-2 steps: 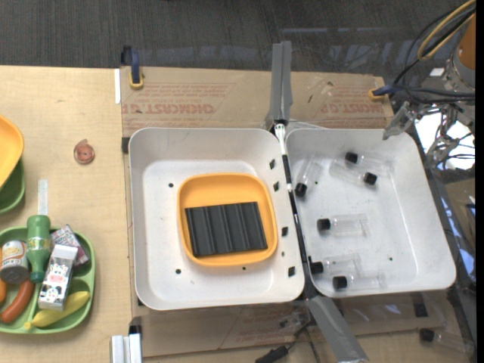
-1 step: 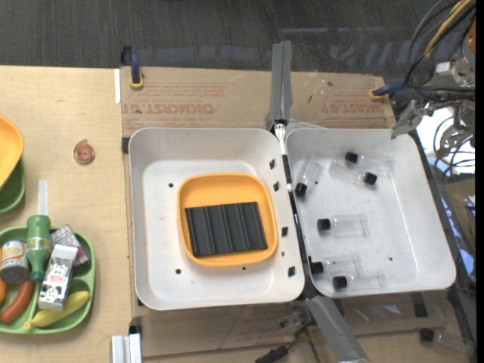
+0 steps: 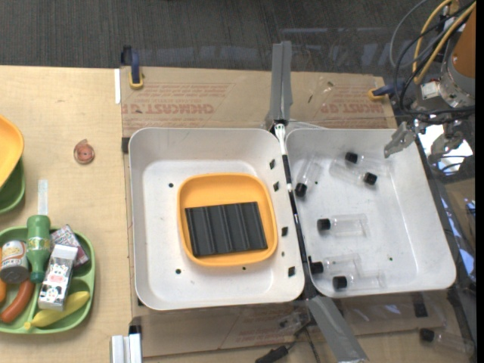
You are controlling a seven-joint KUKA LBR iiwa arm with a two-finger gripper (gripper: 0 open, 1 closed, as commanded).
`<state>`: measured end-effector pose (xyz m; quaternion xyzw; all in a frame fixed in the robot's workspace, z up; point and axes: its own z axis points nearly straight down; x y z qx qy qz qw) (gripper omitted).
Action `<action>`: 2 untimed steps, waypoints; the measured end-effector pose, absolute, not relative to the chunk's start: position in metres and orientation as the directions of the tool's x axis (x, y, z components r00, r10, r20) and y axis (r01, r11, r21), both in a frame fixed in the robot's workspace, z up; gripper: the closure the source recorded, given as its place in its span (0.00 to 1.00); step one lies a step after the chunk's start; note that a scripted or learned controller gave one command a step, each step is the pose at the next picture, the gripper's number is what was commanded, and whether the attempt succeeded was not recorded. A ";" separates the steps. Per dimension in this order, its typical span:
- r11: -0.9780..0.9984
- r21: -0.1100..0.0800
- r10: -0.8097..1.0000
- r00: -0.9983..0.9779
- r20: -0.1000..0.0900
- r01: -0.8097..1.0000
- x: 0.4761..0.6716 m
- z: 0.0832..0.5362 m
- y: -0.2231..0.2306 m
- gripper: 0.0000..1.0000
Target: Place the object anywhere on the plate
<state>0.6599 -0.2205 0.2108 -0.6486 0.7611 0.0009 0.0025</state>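
Observation:
An orange plate (image 3: pixel 227 189) lies in the middle of the left bin (image 3: pixel 151 225). A dark grey ridged slab (image 3: pixel 225 228) rests flat on the plate and covers most of its inside. In the right bin (image 3: pixel 416 233) lie several clear vials with black caps, among them one at the back (image 3: pixel 358 168) and one in the middle (image 3: pixel 340 224). My gripper (image 3: pixel 420 141) hangs over the right bin's back right corner, above the rim. It is open, with nothing between its fingers (image 3: pixel 398 140), and it is far from the plate and apart from the vials.
On the wooden bench to the left stand a green tray of toy food (image 3: pixel 45 278), a yellow bowl (image 3: pixel 6 153) and a small pink piece (image 3: pixel 84 152). Cables (image 3: pixel 423 44) loop above the arm at the back right. A metal divider (image 3: pixel 280 89) runs between the bins.

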 end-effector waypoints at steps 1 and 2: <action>-0.002 -0.005 -1.000 0.002 -0.004 -1.000 0.660 0.251 -0.221 0.00; -0.330 -0.003 -0.944 0.330 -0.005 -0.944 0.659 0.215 -0.199 0.00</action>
